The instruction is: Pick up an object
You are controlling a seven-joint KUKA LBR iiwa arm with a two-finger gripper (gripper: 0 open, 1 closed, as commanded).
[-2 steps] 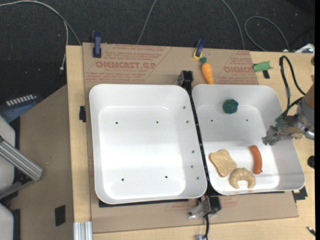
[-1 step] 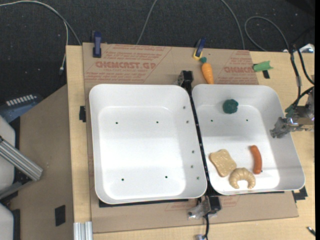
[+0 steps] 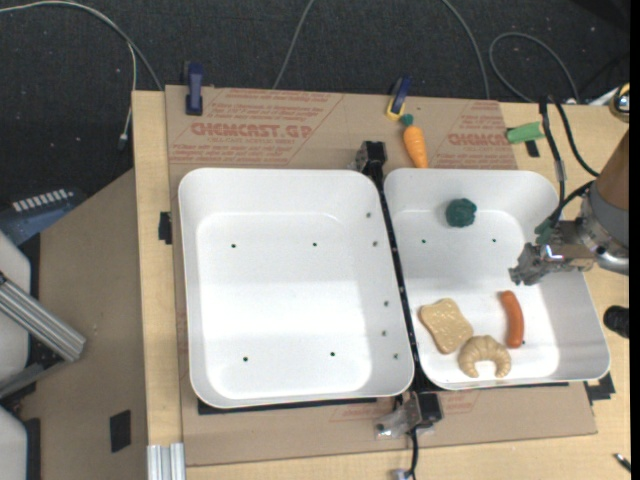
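Your gripper (image 3: 527,268) hangs over right bin (image 3: 560,363), above sausage (image 3: 513,318), holding nothing; finger spread cannot be told. Toast (image 3: 445,324), croissant (image 3: 486,356), green ball (image 3: 461,212) lie untouched. Nothing picked yet; descent, grasp, lift remain.

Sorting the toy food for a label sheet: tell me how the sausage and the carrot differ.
The sausage is red-orange and even in width; the carrot is brighter orange, tapered, with a green tip. The sausage lies inside the right bin; the carrot lies outside it, on the board behind. Both are slim, lying lengthwise roughly front to back.
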